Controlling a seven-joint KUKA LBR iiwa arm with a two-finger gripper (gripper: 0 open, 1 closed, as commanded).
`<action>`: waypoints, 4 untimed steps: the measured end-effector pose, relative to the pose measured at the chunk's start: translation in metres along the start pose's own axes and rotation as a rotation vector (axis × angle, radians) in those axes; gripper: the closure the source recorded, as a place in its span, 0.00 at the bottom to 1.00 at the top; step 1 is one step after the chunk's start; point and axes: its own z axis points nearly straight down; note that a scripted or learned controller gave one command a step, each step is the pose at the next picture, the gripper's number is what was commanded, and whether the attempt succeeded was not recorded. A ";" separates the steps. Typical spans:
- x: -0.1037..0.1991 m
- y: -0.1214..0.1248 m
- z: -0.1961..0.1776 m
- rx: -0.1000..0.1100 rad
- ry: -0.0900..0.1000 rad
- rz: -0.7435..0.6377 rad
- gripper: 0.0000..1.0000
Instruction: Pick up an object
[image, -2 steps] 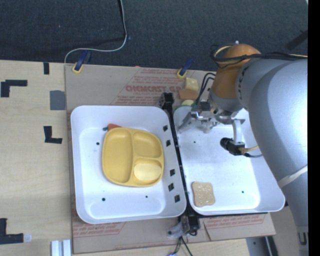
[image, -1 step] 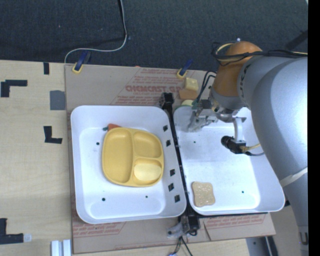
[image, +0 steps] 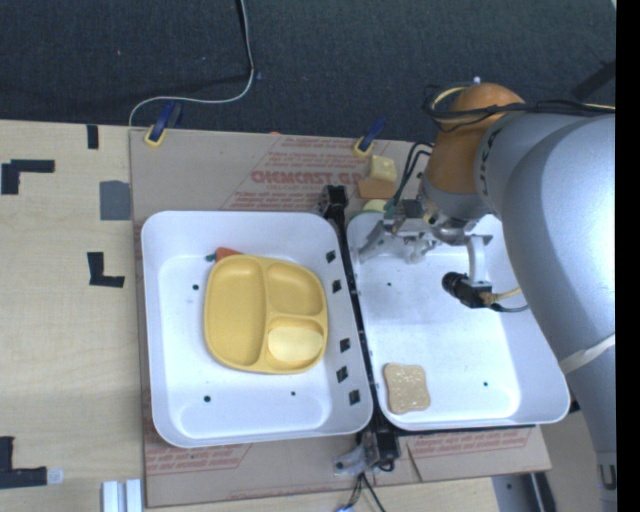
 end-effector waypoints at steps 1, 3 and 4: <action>-0.002 0.000 0.009 0.001 0.000 0.001 0.00; -0.005 -0.002 0.009 -0.004 0.002 -0.001 0.00; -0.004 -0.002 0.000 -0.002 0.002 -0.002 1.00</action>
